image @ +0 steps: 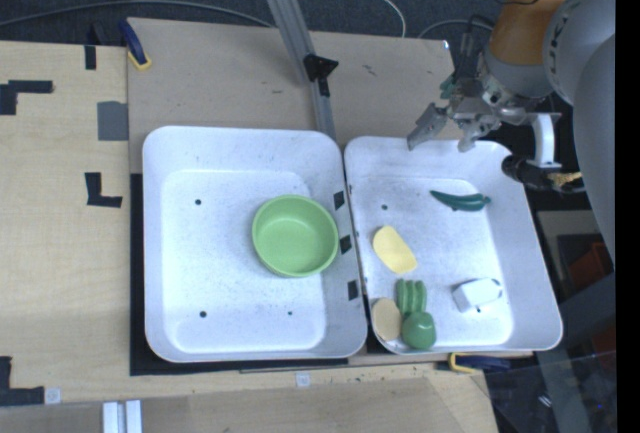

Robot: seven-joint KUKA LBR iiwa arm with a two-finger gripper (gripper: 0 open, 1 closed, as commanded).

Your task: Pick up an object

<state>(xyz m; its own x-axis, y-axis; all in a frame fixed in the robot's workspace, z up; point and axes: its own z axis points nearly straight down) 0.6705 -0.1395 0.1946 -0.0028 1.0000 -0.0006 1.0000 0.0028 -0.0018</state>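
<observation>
Camera view: gripper (441,135) hangs over the far rim of the right bin (520,251), fingers spread apart, nothing between them. No pick done yet. Candidates all lie in that bin: green pepper (460,201) nearest, yellow piece (394,249), green item (413,314), white item (476,294). Green bowl (294,235) sits in the left bin (175,251). Left to do: descend, grasp, lift.
</observation>
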